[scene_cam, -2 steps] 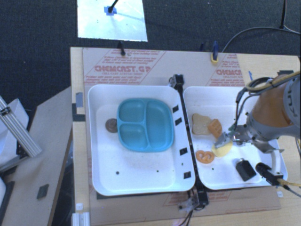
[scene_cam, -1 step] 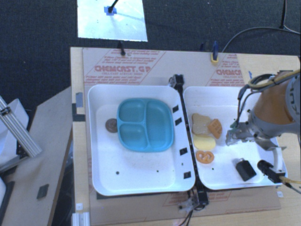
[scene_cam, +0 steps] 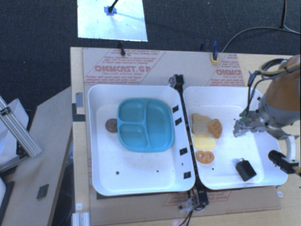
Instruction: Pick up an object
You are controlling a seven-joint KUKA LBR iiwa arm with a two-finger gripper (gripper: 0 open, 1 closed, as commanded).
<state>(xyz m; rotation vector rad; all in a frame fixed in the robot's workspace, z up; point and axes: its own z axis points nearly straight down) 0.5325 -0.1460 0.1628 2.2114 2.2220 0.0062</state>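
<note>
— Nearest the lens, what sits at the bottom of the frame?

— Cables (scene_cam: 193, 205) bunched at the counter's (scene_cam: 141, 62) lower edge, just below where the two white bins meet.

— And the claw?

— The claw (scene_cam: 241, 127) hangs over the right bin (scene_cam: 221, 180), in its right half toward the middle of the frame's right side, low above the bin floor. I cannot tell whether it is apart or together; nothing visible sits in it.

— What lies near it?

— A black block (scene_cam: 245, 169) rests below the claw, toward the bin's lower right corner, apart from it. Left of the claw, across a patch of bare white floor, lie a tan bread slice (scene_cam: 200, 122) with an orange waffle (scene_cam: 215, 128) touching its right side. Just under those sit a yellow round piece (scene_cam: 204, 142) and, lower still, an orange pretzel (scene_cam: 204, 157).

— Any room to move?

— Bare floor spreads between the claw and the food cluster, and along the bin's top edge. The right wall stands close beside the arm (scene_cam: 282, 95).

— Farther out?

— The left bin (scene_cam: 101, 173) holds a blue divided plate (scene_cam: 145, 125) at its middle, with a small brown disc (scene_cam: 111, 125) touching the plate's left rim. A silver sheet (scene_cam: 112, 14) lies at the upper left of the frame.
</note>
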